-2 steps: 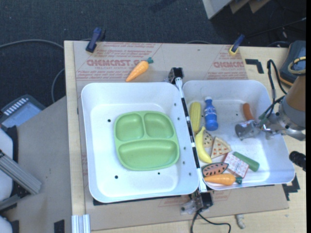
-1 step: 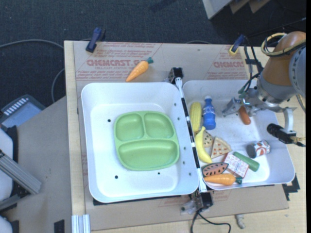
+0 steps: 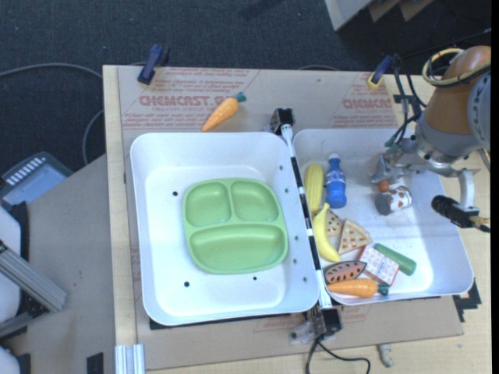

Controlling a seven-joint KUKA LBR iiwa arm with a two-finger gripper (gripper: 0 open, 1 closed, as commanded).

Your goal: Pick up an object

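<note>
The tool [image 3: 387,184] hangs low in the right bin [image 3: 444,271], poised over a small mushroom-like toy [image 3: 392,201]; its grip cannot be told.

1 fixed camera looks down at a slant from above the bench [image 3: 234,92], taking in 2 white bins [image 3: 148,232] side by side.

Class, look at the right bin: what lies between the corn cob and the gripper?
In the camera view, the blue bottle stands between the corn cob and the gripper, then bare white bin floor.
</note>
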